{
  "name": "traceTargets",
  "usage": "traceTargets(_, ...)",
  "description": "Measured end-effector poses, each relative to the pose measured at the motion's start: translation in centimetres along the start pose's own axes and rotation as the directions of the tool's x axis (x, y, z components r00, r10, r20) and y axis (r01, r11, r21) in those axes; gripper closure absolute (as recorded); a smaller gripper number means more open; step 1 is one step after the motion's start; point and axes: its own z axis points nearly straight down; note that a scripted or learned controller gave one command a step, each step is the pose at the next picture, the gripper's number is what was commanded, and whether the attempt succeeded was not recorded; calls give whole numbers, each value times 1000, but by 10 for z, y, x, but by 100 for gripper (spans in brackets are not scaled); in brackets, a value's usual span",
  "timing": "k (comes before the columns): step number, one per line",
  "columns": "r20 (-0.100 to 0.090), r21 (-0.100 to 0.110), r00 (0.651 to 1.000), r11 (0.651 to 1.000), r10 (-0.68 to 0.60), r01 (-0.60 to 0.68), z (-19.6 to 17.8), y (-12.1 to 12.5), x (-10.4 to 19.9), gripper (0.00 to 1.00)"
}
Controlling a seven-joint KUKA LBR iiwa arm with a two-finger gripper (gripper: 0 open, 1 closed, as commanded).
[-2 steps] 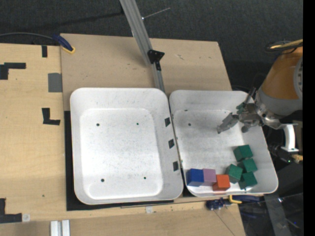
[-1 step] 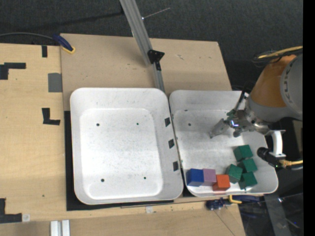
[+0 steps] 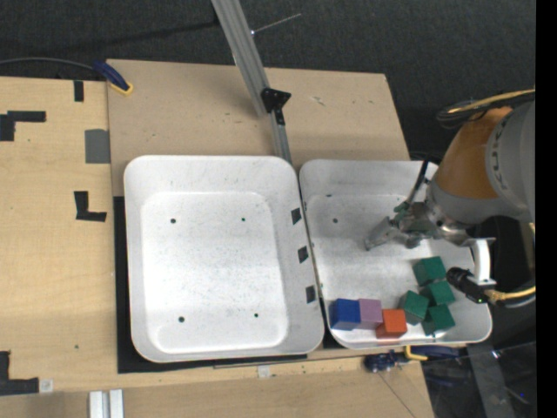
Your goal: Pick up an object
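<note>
Bench [image 3: 218, 111]: we see a tan wooden top on dark floor, with a slanted metal rail [image 3: 248, 50] crossing its far edge.
Left bin [image 3: 209, 181]: white, shallow, touching the right bin along their shared edge.
Right bin [image 3: 348, 181]: white, holding all the blocks along its near edge and near-right corner.
Arm [image 3: 487, 168]: grey with an orange band, reaching in over the right bin's right edge.
Gripper [image 3: 379, 238]: low over the middle of the right bin, apart from the blocks; we cannot tell whether it is clenched or released.
Green blocks [image 3: 431, 294]: clustered at the near-right corner.
Blue block [image 3: 345, 312]: at the near edge, just beside the purple block [image 3: 371, 310].
Orange block [image 3: 393, 322]: between the purple and green ones.
</note>
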Motion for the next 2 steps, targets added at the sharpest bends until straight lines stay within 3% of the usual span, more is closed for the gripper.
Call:
traceTargets(1,-1,-2,1000,1000,-1,1,-11,1,1,100)
traceTargets(2,0,-7,1000,1000,1,-1,-57,-6,-1,100)
